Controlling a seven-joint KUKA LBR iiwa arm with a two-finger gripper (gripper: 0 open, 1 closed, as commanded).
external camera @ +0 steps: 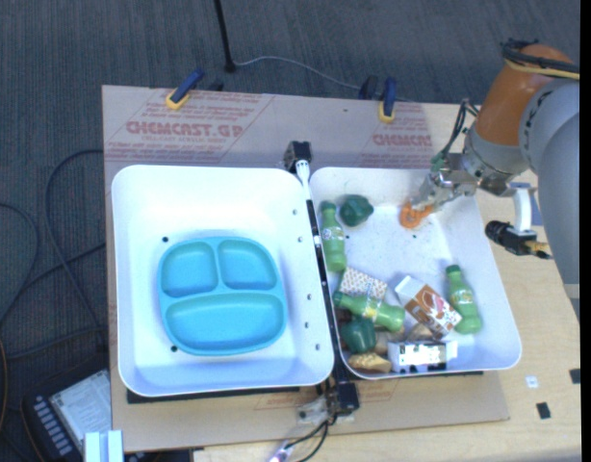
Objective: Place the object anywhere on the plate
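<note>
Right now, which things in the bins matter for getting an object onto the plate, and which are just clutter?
Part of the job:
- blue plate in the left bin
- orange object under the gripper

Just lying about in the right bin:
- dark green round item
- green bottles
- patterned packet
- brown carton
- white toy vehicle

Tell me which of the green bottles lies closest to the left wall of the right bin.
The green bottle beside the dark green vegetable: it lies lengthwise along the left wall. The others lie lower or far right.
</note>
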